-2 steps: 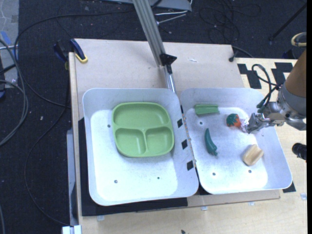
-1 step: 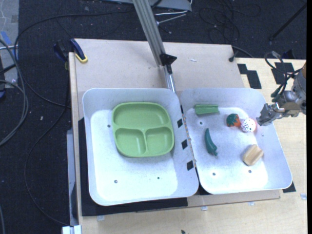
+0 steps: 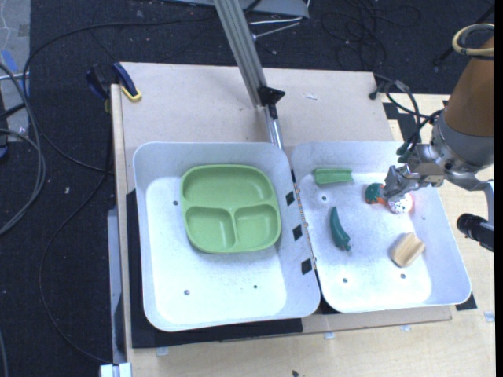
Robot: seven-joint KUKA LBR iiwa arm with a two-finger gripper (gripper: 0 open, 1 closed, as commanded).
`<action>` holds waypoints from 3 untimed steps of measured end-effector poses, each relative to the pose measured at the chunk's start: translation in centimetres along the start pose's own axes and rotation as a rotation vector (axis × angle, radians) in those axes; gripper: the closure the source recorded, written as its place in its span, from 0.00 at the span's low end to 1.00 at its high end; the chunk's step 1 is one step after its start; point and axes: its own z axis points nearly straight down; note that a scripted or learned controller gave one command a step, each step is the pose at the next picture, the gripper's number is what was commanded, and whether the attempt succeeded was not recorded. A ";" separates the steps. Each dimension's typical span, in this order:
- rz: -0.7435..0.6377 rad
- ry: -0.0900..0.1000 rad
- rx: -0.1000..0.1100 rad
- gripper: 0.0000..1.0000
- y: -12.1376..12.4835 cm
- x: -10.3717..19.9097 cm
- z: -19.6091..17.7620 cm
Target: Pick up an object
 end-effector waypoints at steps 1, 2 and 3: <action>0.000 0.000 0.001 1.00 1.7 5.2 1.6; -0.001 0.000 0.000 1.00 3.2 11.0 2.8; -0.001 0.000 -0.001 1.00 5.0 16.3 4.0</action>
